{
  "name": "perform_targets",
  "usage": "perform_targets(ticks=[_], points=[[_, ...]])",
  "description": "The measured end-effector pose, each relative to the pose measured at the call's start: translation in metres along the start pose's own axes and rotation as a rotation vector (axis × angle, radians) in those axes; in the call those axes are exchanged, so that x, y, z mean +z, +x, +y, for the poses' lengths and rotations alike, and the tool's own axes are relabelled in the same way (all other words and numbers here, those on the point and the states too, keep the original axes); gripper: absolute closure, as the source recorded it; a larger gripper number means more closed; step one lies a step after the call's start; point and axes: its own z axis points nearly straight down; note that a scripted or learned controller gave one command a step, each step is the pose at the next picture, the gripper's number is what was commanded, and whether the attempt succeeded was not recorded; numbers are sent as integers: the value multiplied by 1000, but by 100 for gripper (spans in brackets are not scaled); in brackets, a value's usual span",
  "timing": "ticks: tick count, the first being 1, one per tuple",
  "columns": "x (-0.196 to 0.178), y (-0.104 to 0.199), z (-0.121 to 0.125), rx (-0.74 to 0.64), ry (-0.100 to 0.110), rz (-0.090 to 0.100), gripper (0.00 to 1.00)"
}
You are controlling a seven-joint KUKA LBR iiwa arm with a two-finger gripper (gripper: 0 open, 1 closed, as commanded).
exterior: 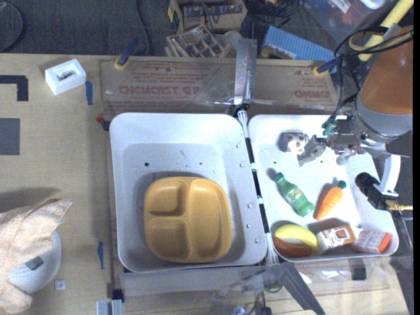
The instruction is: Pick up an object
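The right bin (pixel 262 143) holds several objects. A small white and grey toy (pixel 292 141) lies near its far side. Toward the middle lie a green bottle (pixel 293 195) and an orange carrot (pixel 329 200). Along the near wall sit a yellow banana (pixel 294 235), a small brown carton (pixel 337 235) and an orange packet (pixel 376 241). My gripper (pixel 315 148) hangs over the far part of this bin, just right of the white toy and above the carrot. Nothing shows held in it.
The left bin (pixel 125 176) holds a yellow compartment plate (pixel 188 218). A metal divider (pixel 249 169) separates the bins. The grey arm with its orange band (pixel 390 77) looms over the right bin's right side. Cardboard (pixel 170 87) lines the far edge; a cloth (pixel 26 235) lies at left.
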Motion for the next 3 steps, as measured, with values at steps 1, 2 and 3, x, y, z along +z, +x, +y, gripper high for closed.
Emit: perform_targets(ticks=[1, 2, 3], points=[[122, -15, -27, -75, -1, -1, 0], [111, -17, -26, -70, -5, -2, 100], [29, 31, 0, -69, -3, -2, 100]])
